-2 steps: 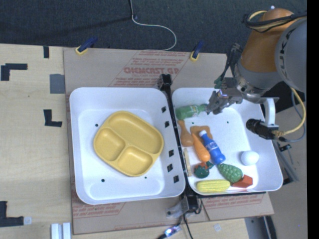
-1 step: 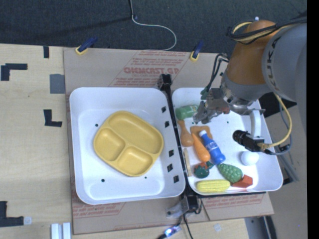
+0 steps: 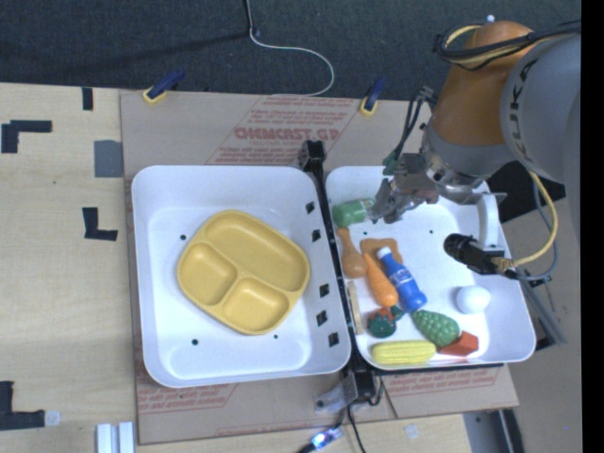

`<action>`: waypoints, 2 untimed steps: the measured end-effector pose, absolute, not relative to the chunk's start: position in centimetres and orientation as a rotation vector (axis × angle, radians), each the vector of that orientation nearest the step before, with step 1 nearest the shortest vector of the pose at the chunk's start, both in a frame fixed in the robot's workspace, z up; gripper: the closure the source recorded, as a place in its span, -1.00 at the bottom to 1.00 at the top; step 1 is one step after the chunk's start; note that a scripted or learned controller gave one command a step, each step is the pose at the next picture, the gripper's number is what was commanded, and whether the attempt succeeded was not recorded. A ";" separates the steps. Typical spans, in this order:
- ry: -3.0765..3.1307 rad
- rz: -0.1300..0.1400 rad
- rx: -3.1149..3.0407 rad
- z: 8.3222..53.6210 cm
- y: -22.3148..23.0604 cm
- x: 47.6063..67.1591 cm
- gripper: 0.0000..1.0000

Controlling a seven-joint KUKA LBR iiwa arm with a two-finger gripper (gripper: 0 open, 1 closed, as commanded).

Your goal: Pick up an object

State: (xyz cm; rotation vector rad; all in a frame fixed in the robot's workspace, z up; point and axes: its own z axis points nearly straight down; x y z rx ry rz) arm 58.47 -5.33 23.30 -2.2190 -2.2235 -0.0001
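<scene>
The two-finger hand hangs over the far left corner of the right shallow white plastic bin, with its dark fingers pointing down and left. Whether the fingers are apart or together cannot be determined. No object is visible between them.

Just left of the hand, a small green block-shaped toy lies against the bin's left wall. Nearer than the hand, a tan bottle-shaped toy lies along the same wall. Beside it lie an orange carrot-shaped toy and a blue tube with a white label, touching side by side. At the carrot's near end sits a dark green round toy. A yellow corn-cob toy lies along the near wall. A bumpy green toy and a red piece lie just right of the corn. A white ball rests near the right wall.

The left shallow white plastic bin holds a yellow three-compartment plastic tray, lying flat and turned at an angle.

Both bins rest on a brown cardboard sheet on the desk.
</scene>
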 end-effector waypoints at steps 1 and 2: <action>-2.221 0.004 -2.220 22.8 -6.1 57.6 1.00; -2.224 0.002 -2.217 23.2 -4.5 58.0 1.00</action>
